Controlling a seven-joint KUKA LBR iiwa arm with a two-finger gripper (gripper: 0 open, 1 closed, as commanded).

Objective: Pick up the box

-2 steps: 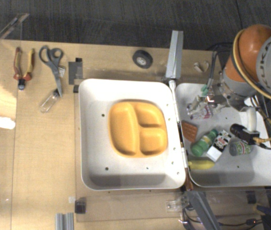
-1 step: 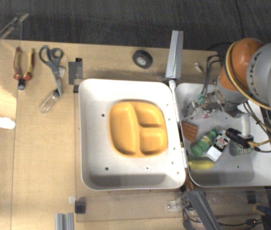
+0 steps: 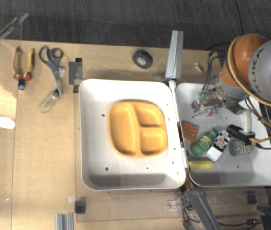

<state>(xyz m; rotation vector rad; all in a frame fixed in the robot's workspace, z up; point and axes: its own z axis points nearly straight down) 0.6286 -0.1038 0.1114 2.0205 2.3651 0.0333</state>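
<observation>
The wooden tabletop [image 3: 39,166] spans the view and carries two shallow white bins side by side. The left bin [image 3: 97,171] is the bigger in view, and a yellow divided tray [image 3: 137,127] with three compartments sits in its middle. The right bin [image 3: 265,171] holds a cluster of small things. The grey arm [image 3: 269,66] with its orange band [image 3: 243,56] reaches in from the right, above the upper part of the right bin. The gripper [image 3: 207,102] hangs low over that bin's upper left area, among cables and a shiny crumpled wrapper; whether the fingers are spread or pressed together cannot be told here, since the parts blur together.

The box [image 3: 217,146], small, with a white end and a dark printed face, lies tilted near the middle of the right bin, apart from the gripper. A green bottle [image 3: 203,143] lies just beside it on the left, touching or nearly so. A round can [image 3: 241,148] lies to its right. A banana [image 3: 201,164] rests below the bottle, and a brown flat piece [image 3: 189,130] lies above it.

On the tabletop's far left lie scissors [image 3: 53,66] and red-handled pliers [image 3: 22,66]; a roll of black tape [image 3: 142,59] sits above the left bin.
</observation>
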